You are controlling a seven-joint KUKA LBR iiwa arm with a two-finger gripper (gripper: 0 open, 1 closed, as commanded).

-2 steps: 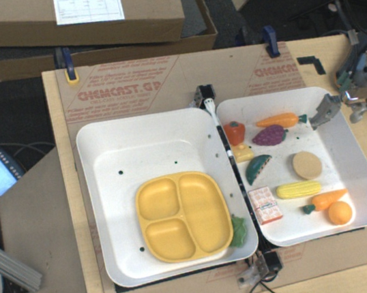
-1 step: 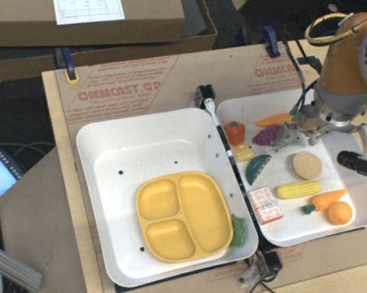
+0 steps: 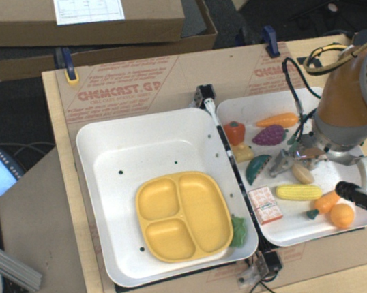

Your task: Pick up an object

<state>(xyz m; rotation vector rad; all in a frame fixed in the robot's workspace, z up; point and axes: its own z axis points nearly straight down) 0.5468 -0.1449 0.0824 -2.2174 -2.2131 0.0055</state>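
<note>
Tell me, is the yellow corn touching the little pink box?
Apart. The camera view shows a strip of white bin floor between the pink box and the left tip of the corn.

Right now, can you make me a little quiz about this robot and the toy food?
1. True or false: the yellow divided plate sits in the left bin.
2. Which toy lies closest to the fingers? A) orange ball B) dark green toy C) carrot
3. Fill in: the corn cob lies in the ____ bin.

Key: 1 true. 2 B. 3 right.
</note>
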